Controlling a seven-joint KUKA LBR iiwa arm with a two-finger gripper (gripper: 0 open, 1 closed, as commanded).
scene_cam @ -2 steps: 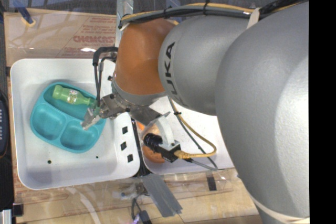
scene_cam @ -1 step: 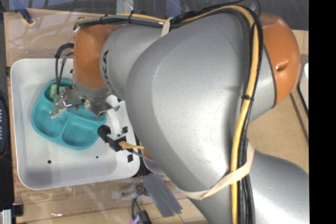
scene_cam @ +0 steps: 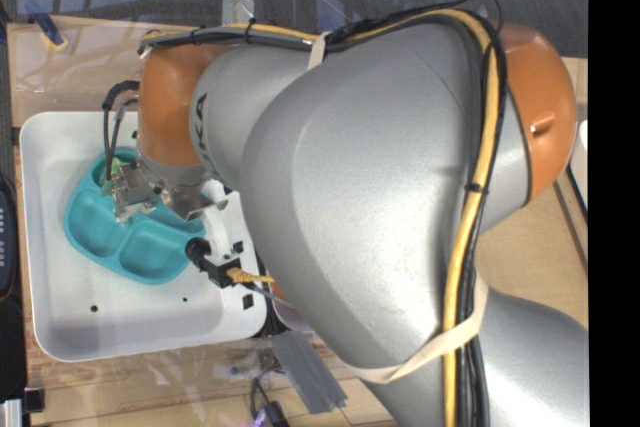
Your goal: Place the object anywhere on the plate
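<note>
A teal plate [scene_cam: 105, 230] with divided sections lies in the left white bin [scene_cam: 60, 315], toward its middle. My gripper [scene_cam: 128, 187] hangs over the plate's upper right part, close to its surface. The grey arm with its orange band covers the gripper's top. No separate object shows on the plate or at the gripper.
The bulky arm [scene_cam: 400, 195] spreads over the right bin and most of the bench. The left bin's near part [scene_cam: 120, 325] shows bare white floor. A dark cable [scene_cam: 110, 115] loops beside the wrist. The wooden bench edge [scene_cam: 150, 380] runs along the front.
</note>
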